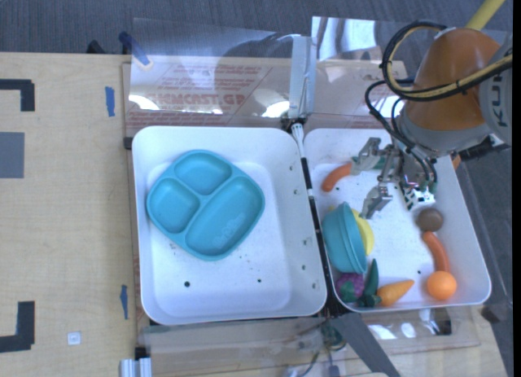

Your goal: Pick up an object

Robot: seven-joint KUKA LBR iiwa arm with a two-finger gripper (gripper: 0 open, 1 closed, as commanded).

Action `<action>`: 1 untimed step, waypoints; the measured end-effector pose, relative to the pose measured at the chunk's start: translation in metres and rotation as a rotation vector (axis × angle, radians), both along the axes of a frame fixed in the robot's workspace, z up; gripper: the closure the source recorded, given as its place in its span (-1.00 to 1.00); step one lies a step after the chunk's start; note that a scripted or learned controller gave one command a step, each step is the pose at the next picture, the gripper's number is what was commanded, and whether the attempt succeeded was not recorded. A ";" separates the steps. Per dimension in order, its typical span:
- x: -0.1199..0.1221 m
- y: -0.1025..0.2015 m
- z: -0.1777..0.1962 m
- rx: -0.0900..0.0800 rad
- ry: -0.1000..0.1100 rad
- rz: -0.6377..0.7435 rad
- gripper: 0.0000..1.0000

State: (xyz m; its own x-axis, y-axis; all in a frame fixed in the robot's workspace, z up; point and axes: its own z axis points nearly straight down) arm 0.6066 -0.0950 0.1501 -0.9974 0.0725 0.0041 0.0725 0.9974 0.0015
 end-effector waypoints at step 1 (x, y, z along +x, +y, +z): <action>-0.021 -0.002 -0.055 -0.003 -0.021 -0.131 -1.00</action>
